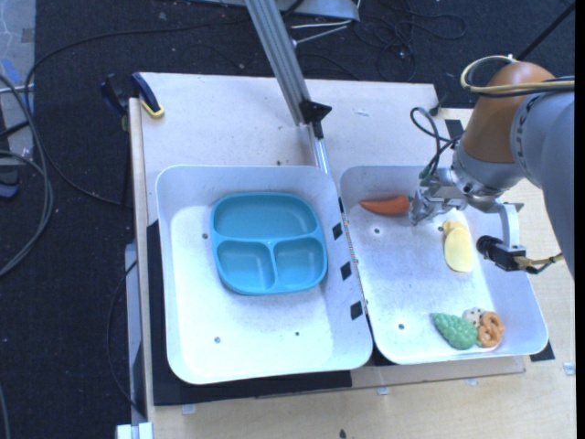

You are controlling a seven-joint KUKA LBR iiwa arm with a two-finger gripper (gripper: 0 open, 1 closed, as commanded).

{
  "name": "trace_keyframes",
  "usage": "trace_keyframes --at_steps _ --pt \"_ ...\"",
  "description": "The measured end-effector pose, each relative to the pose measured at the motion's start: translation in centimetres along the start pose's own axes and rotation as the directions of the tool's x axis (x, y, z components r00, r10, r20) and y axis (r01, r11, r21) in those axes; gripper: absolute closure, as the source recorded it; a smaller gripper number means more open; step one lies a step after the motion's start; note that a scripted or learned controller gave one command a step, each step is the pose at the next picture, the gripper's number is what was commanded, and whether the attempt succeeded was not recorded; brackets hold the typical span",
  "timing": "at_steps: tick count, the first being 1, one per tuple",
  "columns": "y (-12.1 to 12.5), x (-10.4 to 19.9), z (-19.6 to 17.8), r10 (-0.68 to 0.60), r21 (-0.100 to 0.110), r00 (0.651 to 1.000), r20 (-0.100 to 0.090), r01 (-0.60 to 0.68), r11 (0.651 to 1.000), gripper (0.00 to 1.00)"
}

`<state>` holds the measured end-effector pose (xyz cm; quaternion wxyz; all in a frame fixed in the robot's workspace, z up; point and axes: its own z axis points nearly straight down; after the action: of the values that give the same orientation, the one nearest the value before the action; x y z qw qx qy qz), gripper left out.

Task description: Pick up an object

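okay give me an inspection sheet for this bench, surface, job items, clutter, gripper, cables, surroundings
Surface: wooden bench bearing the left bin and right bin, side by side.
Job's things: in the right bin, an orange carrot-like piece at the far end, a pale yellow piece, and a green item beside an orange pretzel-like item at the near end.
Clutter: blue divided tray in the left bin.
Gripper: gripper low, just right of the carrot-like piece; grasp unclear.
Cables: black cables trail over the floor.
Surroundings: dark carpet, metal pole.

Pincer just beside orange carrot in right bin, blue tray in left bin
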<state>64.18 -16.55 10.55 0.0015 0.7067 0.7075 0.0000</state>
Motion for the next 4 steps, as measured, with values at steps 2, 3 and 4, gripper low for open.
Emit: trace_keyframes --at_steps 2,3,4 --pt "0.7 -1.0 -9.3 0.001 -0.006 1.000 0.000 -0.001 1.000 1.00" --pt "0.9 -1.0 -14.4 -0.002 -0.006 1.000 0.000 0.002 1.000 1.00" --pt "0.4 4.3 -15.3 -0.006 0.000 1.000 -0.004 0.006 1.000 1.00"
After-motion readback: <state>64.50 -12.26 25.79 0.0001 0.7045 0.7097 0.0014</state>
